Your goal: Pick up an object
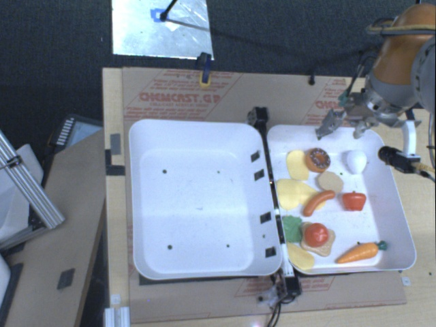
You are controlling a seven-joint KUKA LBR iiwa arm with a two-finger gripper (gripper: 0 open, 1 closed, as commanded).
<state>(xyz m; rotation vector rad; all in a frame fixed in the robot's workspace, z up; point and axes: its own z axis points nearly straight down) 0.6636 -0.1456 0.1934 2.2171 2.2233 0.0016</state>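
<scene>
White egg [355, 161] sits just below the gripper [346, 122], whose fingers look spread with nothing between them; donut [317, 159] lies left of that egg.

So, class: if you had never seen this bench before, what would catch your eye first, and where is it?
The bright toy food crowded into the right bin: an orange carrot near its front corner, a red tomato beside it, a sprinkled doughnut further back. Then the gripper, hovering over that bin's far edge.

Even, bright overhead light, soft shadows, slight graininess, glare on the foil sheet [162, 18].
</scene>
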